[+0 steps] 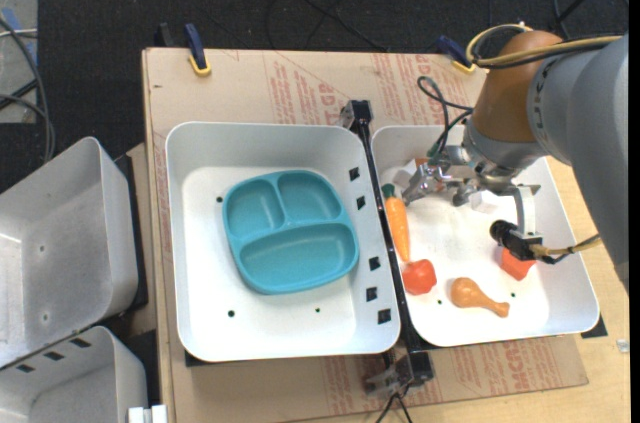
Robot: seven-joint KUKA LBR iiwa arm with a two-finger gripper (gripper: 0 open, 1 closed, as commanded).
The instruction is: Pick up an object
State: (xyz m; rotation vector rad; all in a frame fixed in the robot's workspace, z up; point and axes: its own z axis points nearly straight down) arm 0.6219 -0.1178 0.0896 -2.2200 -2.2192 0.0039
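Camera view showed two white bins side by side on the worktop (300,76). Taking the divider (378,201) between them as the landmark: left of it, the left bin (190,211) held a teal tray (290,231) with three compartments, lying flat and well apart from the divider. Just right of the divider, in the right bin (575,301), lay a carrot (399,226), running lengthwise along it, with a red pepper (418,277) touching or almost touching its near end. Further right sat a drumstick (476,295), then a small red block (517,262) near the bin's far side from the divider.

The gripper (445,179) hung right of the divider, above the bin's rear part, close to the carrot's far end; whether it was open or closed could not be told, and nothing was seen held.

The carrot looked the nearest candidate. A good grasp would likely straddle its narrow width, not its length, and keep clear of the divider wall, which might block one side. The drumstick, standing free, seemed the easier alternative.
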